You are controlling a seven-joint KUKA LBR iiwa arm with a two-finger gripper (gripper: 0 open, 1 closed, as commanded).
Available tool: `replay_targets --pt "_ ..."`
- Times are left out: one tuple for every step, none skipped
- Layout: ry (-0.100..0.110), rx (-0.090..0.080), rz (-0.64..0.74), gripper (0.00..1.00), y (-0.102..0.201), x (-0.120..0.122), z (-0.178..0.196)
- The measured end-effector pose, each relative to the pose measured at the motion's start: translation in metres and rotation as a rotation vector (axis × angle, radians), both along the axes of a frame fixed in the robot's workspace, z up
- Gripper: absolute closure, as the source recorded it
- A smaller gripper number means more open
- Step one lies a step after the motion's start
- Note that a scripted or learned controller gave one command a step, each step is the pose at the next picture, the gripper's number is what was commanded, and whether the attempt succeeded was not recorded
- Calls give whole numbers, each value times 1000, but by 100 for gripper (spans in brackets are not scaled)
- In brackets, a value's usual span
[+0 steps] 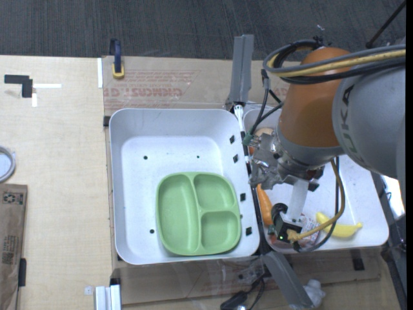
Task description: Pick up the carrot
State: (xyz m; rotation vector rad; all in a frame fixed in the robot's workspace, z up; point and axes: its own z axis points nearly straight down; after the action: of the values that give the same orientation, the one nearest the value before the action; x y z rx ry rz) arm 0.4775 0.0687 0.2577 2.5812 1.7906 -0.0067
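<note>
While the arm [335, 108] hangs over the right bin [361, 199], the carrot [263, 205] lies by that bin's left wall, just below the gripper [261, 170]. Gripper open or closed: cannot tell. Banana [345, 230] near front edge. Green divided plate [197, 213] in left bin [129, 173].

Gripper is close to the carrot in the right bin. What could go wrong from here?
1. The carrot lies right along the wall between the two bins. The gripper may strike that wall or fail to get around the carrot.
2. The arm covers much of the right bin, so a missed or slipped grasp would be hard to spot from this camera.
</note>
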Motion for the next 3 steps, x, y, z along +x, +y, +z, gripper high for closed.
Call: replay_targets --pt "3 1 173 100 28 -1 -27" --pt "-1 1 382 100 -47 5 15" --pt "0 1 275 100 -14 20 49"
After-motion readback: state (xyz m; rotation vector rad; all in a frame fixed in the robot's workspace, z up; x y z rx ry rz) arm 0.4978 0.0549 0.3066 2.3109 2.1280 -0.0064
